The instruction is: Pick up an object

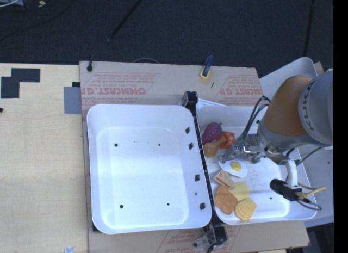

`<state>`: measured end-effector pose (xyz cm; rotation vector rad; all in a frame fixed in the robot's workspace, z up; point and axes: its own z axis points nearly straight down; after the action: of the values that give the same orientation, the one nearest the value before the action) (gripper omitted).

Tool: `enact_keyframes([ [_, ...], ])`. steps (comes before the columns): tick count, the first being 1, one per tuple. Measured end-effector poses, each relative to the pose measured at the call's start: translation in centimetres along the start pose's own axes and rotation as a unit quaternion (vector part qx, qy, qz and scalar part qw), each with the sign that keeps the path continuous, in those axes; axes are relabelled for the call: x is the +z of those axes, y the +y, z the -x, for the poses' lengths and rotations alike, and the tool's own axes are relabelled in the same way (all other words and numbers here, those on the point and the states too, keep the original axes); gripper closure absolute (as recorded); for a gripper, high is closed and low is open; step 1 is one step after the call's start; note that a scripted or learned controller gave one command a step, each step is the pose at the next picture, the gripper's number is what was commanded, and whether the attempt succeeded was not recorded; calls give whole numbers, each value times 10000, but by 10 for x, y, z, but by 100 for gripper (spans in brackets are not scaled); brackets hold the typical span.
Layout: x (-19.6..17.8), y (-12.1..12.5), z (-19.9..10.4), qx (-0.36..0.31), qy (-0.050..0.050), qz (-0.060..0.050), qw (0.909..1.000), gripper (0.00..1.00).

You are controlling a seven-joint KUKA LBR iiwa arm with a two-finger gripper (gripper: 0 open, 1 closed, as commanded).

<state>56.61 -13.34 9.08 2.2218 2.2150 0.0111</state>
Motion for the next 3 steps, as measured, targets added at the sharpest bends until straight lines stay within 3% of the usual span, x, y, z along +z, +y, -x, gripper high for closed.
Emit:
enact_keyframes([
  [1, -12, 1, 1, 21, 0, 13, 10000, 100],
  [2, 4, 50, -10, -25, -8, -40, 10000, 100],
  [3, 5, 78, -41, -23, -5, -52, 10000, 100],
])
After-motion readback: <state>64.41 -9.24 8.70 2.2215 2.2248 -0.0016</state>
